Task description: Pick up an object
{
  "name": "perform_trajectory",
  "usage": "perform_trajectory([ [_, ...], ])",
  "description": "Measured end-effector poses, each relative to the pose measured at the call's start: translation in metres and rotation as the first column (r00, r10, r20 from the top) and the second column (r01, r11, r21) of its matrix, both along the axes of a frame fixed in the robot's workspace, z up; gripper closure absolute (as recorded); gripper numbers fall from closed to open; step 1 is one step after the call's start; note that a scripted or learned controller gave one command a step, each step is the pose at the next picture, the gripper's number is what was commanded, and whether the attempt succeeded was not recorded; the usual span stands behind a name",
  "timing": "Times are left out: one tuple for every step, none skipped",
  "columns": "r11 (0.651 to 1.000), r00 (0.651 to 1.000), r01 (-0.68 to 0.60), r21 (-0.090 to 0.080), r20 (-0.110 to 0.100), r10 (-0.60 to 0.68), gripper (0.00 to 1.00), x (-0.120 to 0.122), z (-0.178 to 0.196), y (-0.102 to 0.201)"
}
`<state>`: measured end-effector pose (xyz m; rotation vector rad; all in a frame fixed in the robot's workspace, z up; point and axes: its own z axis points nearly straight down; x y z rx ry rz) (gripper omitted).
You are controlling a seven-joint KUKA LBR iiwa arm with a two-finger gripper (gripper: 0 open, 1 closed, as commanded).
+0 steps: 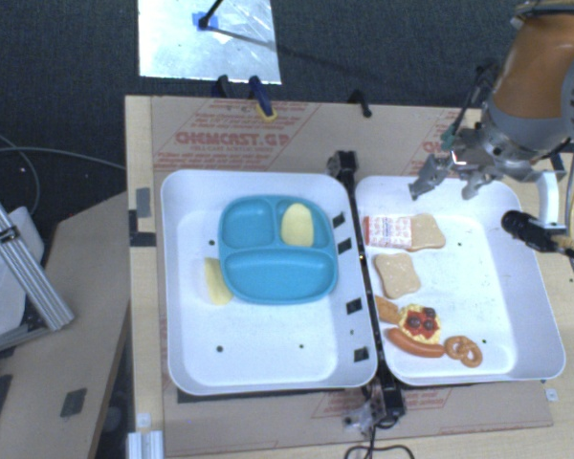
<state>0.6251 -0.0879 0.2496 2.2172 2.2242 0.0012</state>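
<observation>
gripper (452, 176): fingers spread wide, holding nothing, above right bin (517, 295) far edge | bread slices (398, 273), sausage (413, 342), pretzel (464, 351) below, unobstructed | left bin (187, 352): glossy blue divided plate (275, 250), yellow lump (298, 225)

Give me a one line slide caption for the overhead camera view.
Gripper open above the right bin's far edge; toy food inside, blue plate in the left bin.

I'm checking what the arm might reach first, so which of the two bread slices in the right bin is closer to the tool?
The upper bread slice, touching the red-and-white packet, lies closer to the tool. The other slice sits below it, closer to the sausage.
</observation>
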Motion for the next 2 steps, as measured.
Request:
perform_trajectory([
  [1.000,1.000,-0.005,0.001,0.004,0.005,0.00,0.014,0.032,0.044],
  [1.000,1.000,-0.008,0.003,0.003,0.008,0.00,0.004,0.050,0.125],
])
